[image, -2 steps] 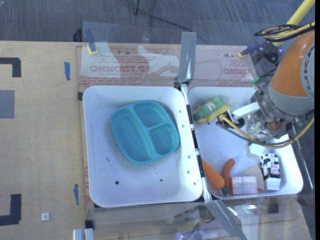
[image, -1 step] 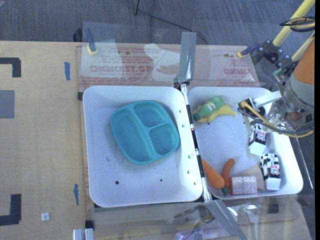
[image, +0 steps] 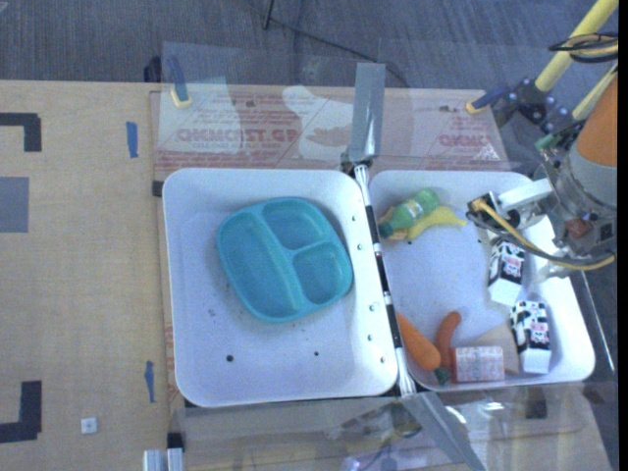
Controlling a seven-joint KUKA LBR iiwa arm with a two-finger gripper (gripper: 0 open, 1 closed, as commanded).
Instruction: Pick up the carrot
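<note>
Risk sits mostly in the crowding around the carrot (image: 420, 344), which lies at the near left corner of the right bin (image: 446, 263), well down and left of the pincer (image: 549, 226); whether that pincer is clenched or released I cannot tell. Far left rests a blue tray (image: 285, 259). A reddish sausage (image: 448, 330) and small carton (image: 478, 364) press beside the carrot, so a descent could catch those or the bin wall instead
</note>
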